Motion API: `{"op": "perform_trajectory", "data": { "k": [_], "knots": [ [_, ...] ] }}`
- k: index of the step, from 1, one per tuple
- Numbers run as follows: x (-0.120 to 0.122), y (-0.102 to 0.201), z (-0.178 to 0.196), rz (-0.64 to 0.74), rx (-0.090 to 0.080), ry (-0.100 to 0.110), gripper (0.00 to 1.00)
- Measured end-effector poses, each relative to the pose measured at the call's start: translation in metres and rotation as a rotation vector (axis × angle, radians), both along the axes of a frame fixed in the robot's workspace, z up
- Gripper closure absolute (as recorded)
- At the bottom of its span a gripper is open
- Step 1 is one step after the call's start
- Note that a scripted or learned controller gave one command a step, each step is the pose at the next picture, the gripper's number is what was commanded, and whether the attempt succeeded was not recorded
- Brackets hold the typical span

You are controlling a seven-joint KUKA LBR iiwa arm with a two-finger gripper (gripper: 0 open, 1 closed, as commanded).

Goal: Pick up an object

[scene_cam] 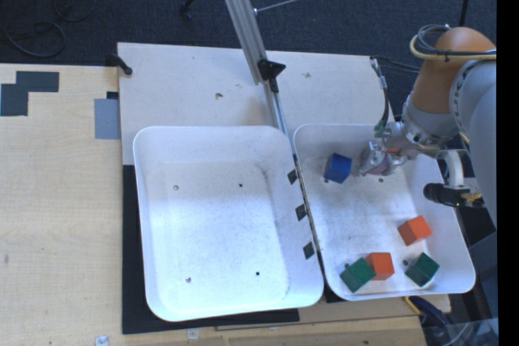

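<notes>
Green cubes and orange ones sit at right bin's near edge; gripper, finger state unclear, hovers beside blue cube—looks light, rigid, best pinched across flat sides.

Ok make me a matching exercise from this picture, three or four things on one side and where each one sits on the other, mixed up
Things:
1. blue cube
2. tool
3. lone orange cube
4. left bin

Places:
A. beside the right bin's right wall, apart from the other blocks
B. upper part of the right bin, just left of the tool
C. on the bench's left half, next to the right bin
D. low over the right bin's upper part, just right of the blue cube

Pairs: 1-B, 2-D, 3-A, 4-C
</notes>
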State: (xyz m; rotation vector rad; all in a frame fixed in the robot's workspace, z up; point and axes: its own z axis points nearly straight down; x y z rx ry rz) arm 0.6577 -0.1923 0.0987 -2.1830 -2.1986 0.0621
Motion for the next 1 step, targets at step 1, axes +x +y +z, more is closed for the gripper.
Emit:
{"op": "perform_trajectory", "data": {
  "k": [1],
  "knots": [
    [-0.0327, 0.0798, -0.0021, -0.003, -0.005, -0.070, 1.00]
  ]
}}
